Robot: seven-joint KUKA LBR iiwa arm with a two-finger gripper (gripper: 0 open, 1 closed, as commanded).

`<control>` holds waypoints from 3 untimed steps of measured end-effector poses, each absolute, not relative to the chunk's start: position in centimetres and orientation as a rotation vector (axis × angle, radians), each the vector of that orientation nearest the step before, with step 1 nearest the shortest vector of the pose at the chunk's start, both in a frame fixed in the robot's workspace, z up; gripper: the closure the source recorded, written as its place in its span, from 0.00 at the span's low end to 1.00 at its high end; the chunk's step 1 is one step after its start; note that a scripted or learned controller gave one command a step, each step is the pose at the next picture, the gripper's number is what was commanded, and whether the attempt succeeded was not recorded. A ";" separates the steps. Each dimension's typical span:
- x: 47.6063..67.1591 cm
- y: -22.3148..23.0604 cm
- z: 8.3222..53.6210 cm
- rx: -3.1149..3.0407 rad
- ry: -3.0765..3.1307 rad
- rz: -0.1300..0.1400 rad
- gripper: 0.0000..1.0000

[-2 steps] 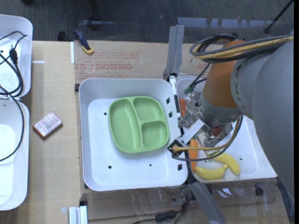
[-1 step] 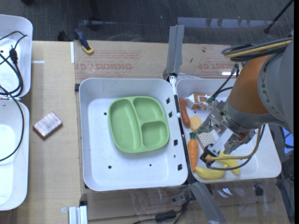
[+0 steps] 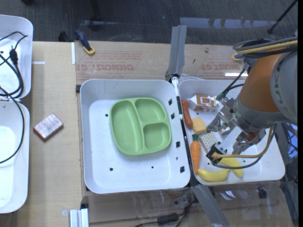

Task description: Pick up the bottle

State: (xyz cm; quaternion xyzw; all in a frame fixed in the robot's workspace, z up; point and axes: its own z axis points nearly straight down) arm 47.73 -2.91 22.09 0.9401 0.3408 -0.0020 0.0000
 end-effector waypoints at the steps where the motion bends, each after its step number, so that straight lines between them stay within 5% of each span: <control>1: 47.7 -2.9 22.1 2.954 1.070 -0.006 0.00; 2: 52.8 -1.8 31.3 2.974 1.011 -0.007 0.00; 3: 47.8 8.1 31.2 3.109 0.436 -0.004 0.00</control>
